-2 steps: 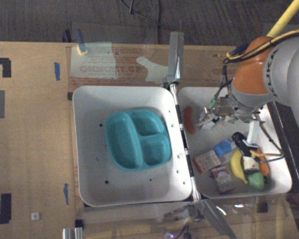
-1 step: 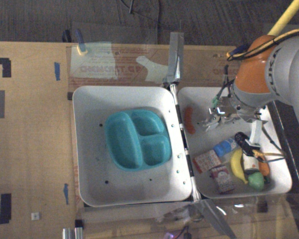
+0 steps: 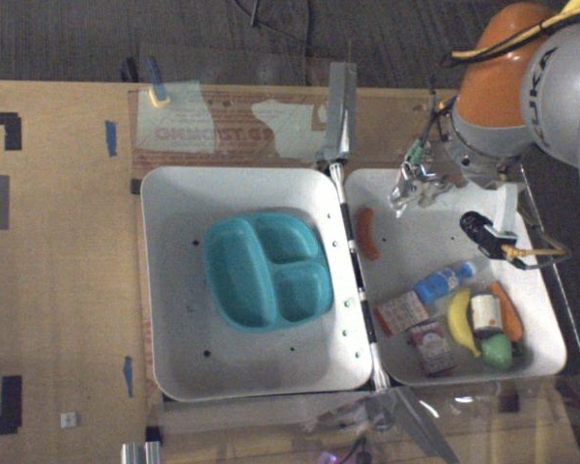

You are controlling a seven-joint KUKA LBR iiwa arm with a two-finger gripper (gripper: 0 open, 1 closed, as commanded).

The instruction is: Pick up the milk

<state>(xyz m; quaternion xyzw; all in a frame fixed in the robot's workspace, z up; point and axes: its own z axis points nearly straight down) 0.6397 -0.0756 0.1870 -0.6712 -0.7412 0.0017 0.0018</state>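
Seen from above: a tan wooden bench (image 3: 58,288) bearing two shallow white bins side by side. On the left, the larger left bin (image 3: 174,356); touching it along a shared edge, the right bin (image 3: 541,346). Behind the bins, flat on the board, a clear plastic sheet (image 3: 237,114) over pale printed card. Stuck to the wood, short strips of blue tape (image 3: 110,138), plus black corner marks (image 3: 5,129) near the left edge.
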